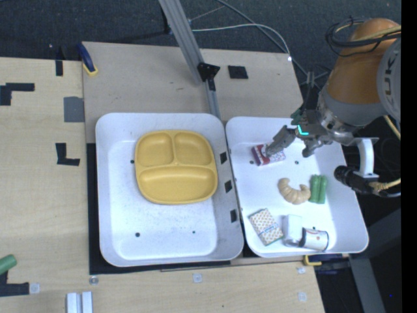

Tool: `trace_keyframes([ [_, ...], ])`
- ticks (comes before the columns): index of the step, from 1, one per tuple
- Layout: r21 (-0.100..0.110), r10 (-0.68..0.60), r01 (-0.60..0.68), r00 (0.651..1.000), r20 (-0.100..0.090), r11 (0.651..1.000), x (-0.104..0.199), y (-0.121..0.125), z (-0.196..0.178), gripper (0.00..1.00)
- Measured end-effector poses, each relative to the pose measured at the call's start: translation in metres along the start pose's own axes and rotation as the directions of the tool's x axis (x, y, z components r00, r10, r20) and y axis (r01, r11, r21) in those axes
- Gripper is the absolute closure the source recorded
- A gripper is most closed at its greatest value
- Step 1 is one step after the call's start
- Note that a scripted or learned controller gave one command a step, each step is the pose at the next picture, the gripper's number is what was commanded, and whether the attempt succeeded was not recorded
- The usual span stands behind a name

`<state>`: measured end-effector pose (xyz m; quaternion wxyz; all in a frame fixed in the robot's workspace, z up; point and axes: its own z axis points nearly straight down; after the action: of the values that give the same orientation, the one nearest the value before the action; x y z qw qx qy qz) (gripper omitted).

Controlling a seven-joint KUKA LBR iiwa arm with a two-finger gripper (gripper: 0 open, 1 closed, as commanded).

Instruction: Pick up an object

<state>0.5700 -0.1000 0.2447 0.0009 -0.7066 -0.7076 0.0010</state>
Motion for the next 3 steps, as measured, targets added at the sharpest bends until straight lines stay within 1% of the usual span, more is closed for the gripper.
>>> trace_keyframes([
  [1,-0.001,0.000,0.000,1.000,0.000,1.000,0.000,0.000,0.000,0.00],
  [2,0.003,0.000,0.000,1.000,0.000,1.000,0.003,0.004,0.044,0.00],
  [3,0.005,0.001,-0.001,1.000,0.000,1.000,-0.003,-0.001,0.106,0.00],
])
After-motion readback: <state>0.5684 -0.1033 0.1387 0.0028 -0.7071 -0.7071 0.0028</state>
